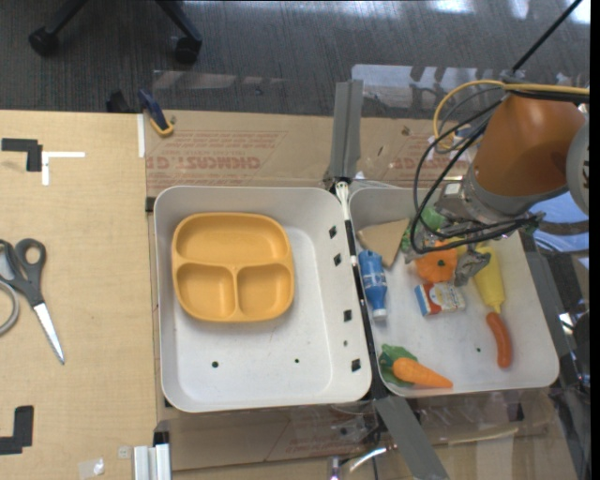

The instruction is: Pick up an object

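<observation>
The hand [457,246] hangs low in the right bin [534,375] over an orange toy [433,266], probably lining up a grasp, though its grip cannot be told; the toy lies beside a yellow piece [489,284].

A dark grey carpeted floor [281,42] is seen along the top of the view, with the black wheeled base of an office chair [112,28] standing on it at upper left. The left part is taken up by a pale wooden bench top [75,281], marked with black corner brackets [23,155] and white tape. A pair of grey-handled scissors [36,295] is laid on it near the left edge. Flattened brown cardboard [234,155] is spread beyond the bins, and even light is cast throughout
</observation>
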`<state>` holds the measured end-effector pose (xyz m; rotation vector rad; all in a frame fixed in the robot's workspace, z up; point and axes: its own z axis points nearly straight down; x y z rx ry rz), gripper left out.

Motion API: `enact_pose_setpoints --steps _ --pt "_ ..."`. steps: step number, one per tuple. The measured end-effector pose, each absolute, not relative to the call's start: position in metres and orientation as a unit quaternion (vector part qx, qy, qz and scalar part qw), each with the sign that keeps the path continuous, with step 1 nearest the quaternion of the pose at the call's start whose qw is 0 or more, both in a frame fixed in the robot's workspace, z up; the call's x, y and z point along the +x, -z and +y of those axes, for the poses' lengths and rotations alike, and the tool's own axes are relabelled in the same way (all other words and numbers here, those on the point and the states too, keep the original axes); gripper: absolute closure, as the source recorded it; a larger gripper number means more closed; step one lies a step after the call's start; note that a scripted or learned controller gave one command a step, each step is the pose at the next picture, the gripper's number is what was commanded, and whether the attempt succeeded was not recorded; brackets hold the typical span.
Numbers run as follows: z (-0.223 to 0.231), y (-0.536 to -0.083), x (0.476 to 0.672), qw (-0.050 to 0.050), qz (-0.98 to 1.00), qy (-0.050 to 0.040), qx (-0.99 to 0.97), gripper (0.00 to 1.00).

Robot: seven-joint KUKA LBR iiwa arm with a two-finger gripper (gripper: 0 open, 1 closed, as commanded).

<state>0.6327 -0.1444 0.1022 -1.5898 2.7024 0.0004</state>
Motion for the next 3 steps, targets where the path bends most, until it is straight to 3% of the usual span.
enact_pose_setpoints --steps 1,2,3 --pt "-0.136 -0.097 0.585 0.005 0.888 0.003 -0.461 0.0" --pt "-0.144 -0.093 0.653 0.003 0.879 0.0004 -0.477 0.0" --pt "-0.144 -0.102 0.654 0.006 0.88 -0.0002 -0.474 1.0"
